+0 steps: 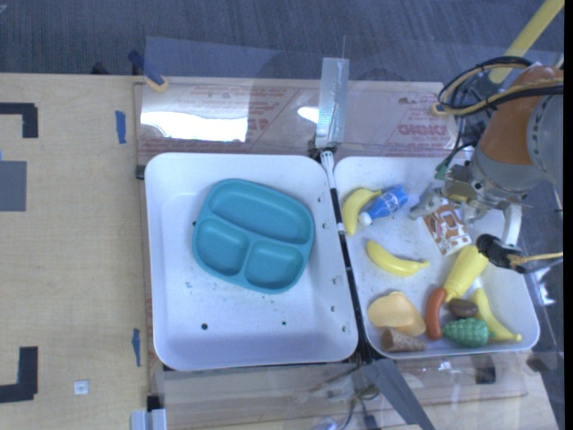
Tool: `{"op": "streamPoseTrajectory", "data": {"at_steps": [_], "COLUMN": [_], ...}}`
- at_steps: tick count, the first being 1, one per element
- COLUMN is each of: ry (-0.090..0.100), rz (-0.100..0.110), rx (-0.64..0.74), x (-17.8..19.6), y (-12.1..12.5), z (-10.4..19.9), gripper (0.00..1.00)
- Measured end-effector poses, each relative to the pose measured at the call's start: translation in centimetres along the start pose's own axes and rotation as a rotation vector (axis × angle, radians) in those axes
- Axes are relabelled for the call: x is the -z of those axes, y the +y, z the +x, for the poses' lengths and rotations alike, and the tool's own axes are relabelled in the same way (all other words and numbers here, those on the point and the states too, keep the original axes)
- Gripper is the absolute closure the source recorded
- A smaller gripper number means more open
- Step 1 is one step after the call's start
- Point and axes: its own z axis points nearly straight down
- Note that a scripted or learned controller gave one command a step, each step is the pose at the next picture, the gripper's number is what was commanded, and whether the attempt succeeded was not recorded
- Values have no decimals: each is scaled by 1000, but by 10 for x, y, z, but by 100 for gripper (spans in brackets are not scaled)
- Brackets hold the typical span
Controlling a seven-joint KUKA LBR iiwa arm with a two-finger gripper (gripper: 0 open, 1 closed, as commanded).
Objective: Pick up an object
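My gripper (445, 206) hangs over the back of the right bin (528, 330), reaching in from the right. Just under it lies a small orange-and-white patterned packet (446, 228); whether it touches the packet is unclear. To its left are a blue bottle (386, 202) and a curved yellow banana (355, 207). Another banana (395, 259) lies nearer the bin's middle. Toward the front are a yellow squeeze bottle (464, 272), a red sausage (434, 312), a yellow wedge (395, 312), a brown lump (463, 309), a green bumpy piece (466, 332) and a third banana (495, 319).
The left bin (179, 330) holds a blue divided plate (253, 234). A clear panel (269, 115) stands behind both bins, with a metal post (333, 97) at the divider. Wooden bench top (63, 240) lies to the left.
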Motion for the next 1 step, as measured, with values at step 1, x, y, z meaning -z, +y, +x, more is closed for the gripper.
{"op": "streamPoseTrajectory", "data": {"at_steps": [1], "ry": [0], "rz": [-4], "rx": [1], "x": [12], "y": [1], "z": [1], "gripper": [100]}}
